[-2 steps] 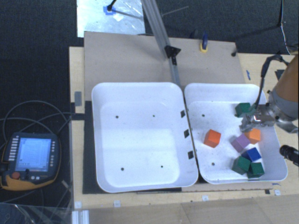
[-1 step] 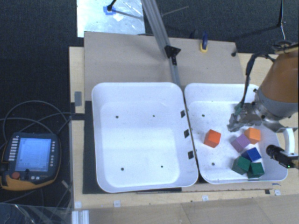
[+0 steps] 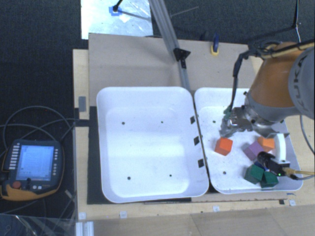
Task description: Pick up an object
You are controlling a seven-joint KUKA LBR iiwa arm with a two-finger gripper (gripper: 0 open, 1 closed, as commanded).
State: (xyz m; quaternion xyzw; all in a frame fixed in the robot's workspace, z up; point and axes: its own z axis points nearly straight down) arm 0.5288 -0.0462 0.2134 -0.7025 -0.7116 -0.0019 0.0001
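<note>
A dark carpet is surrounding the desk (image 3: 138,63), which is carrying two white bins; the left bin (image 3: 147,97) is sitting beside the right bin (image 3: 211,100); the gripper (image 3: 231,125) is hovering low in the right bin, just far of an orange cube (image 3: 223,146); whether the fingers are open or closed, I cannot tell; purple (image 3: 254,149) and green blocks (image 3: 256,173) are lying to the right.

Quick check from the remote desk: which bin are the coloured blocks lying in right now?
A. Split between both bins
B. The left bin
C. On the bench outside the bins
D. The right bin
D: the orange cube, purple block and green blocks all lie in the right bin, below the arm's wrist.
</note>
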